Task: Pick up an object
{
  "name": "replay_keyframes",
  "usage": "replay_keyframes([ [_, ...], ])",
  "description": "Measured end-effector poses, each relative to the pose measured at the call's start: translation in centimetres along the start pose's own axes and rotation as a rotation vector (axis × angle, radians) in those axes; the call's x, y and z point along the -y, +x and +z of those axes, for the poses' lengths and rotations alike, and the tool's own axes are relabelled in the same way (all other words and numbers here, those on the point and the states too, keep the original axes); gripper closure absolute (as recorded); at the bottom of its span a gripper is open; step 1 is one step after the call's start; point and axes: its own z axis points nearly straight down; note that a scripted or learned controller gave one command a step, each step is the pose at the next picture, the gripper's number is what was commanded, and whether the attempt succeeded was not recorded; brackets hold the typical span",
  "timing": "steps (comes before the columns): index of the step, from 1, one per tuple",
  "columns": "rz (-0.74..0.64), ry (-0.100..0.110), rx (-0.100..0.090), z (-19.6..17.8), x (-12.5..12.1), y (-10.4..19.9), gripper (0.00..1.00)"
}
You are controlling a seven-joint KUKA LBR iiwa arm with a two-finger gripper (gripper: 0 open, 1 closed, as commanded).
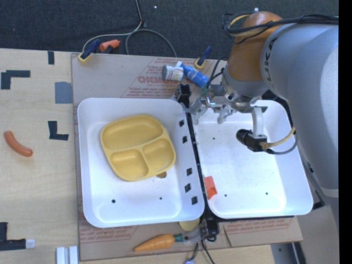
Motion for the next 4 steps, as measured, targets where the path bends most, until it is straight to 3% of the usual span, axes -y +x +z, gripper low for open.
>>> replay_keyframes([
  [1,0.012,0.007,0.005,0.6,-4.0,-6.0,0.0],
  [2,0.005,0.014,0.001,-0.4,2.9,0.9,0.0],
  [3,0.016,0.012,0.007,4.0,-0.7,-8.2,0.0],
  [4,0.008,0.014,0.0,0.3,8.7,-2.0,0.0],
])
